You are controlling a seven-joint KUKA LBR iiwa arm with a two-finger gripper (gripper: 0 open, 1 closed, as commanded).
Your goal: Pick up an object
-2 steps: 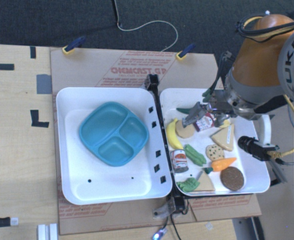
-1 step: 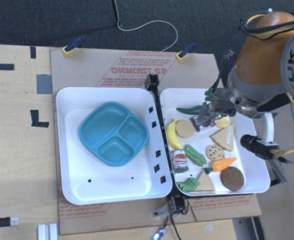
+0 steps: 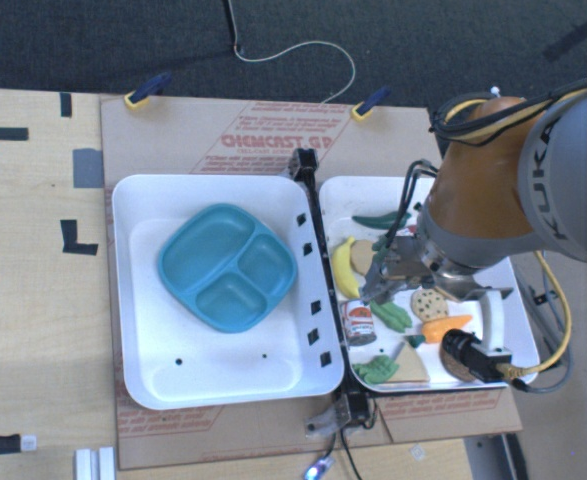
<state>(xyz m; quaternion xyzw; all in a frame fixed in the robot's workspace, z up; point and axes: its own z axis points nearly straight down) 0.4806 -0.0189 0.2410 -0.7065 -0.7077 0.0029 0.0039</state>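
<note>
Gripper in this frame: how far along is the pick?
Done: the arm has reached over the right bin, with the gripper low among the toy food beside the banana. In hand: nothing visibly between the fingers. Left: grasp an item and lift it. The blue plate lies in the left bin.

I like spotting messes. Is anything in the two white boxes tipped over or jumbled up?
Yes, a little. The blue plate sits crooked in the left bin. The right bin is a heap: a banana, a small can and other toy food crowded below the pincer.
</note>
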